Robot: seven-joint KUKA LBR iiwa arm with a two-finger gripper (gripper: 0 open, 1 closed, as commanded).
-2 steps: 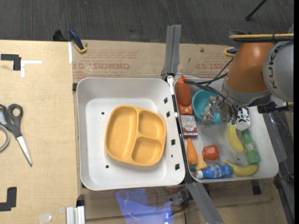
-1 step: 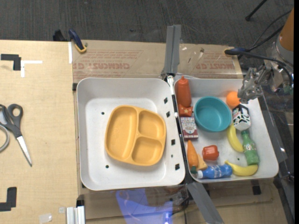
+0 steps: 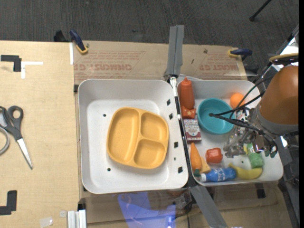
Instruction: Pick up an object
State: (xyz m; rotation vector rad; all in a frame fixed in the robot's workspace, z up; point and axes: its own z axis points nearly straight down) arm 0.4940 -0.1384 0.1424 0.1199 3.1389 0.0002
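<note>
Your right bin (image 3: 273, 87) is crowded — pincer (image 3: 236, 145) hangs low at its near right, grip state unreadable; red tomato (image 3: 213, 155) just left of it, banana (image 3: 246, 172) nearer.

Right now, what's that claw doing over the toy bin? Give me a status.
Claw low in the right bin, grip state unclear. Nothing seen between its fingers. Red toy, teal bowl, banana crowd close around.

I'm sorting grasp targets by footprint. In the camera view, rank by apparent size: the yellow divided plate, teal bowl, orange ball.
1. Yellow divided plastic plate, clearly largest.
2. Teal round bowl.
3. Small orange ball, smallest.
</note>
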